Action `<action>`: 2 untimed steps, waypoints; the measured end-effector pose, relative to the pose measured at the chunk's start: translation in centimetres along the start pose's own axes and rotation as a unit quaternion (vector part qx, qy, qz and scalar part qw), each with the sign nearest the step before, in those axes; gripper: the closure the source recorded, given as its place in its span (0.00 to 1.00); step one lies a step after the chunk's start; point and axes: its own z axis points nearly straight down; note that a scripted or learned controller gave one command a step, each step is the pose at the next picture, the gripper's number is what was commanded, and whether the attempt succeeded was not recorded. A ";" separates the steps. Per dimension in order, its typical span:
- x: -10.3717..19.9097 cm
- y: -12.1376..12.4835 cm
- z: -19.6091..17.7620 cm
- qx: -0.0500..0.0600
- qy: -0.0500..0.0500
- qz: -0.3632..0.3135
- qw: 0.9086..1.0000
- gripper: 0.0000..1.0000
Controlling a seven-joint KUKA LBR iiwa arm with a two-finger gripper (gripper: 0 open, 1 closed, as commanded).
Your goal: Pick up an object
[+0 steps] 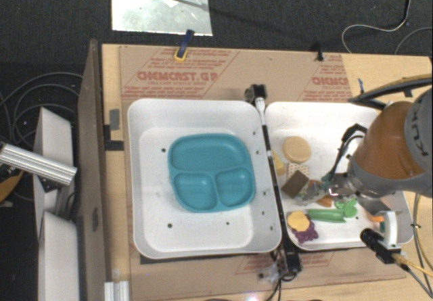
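While the grey arm (389, 151) reaches in from the right, its claw (329, 191) hangs low over the right bin (318, 113) among small objects; whether it is open or closed I cannot tell. A tan disc (296, 149), brown block (295, 184), green piece (329, 213) and purple piece (304, 232) lie there; the left bin (149, 157) holds a teal tray (211, 171).

teal tray (211, 172): smooth matt plastic, in left bin (145, 157), glossy white plastic; bench (223, 66): printed brown cardboard.
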 end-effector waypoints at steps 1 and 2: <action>-3.3 7.0 0.0 -0.001 0.000 -0.002 1.000 0.00; 1.5 1.8 0.0 -0.001 0.001 -0.002 1.000 0.00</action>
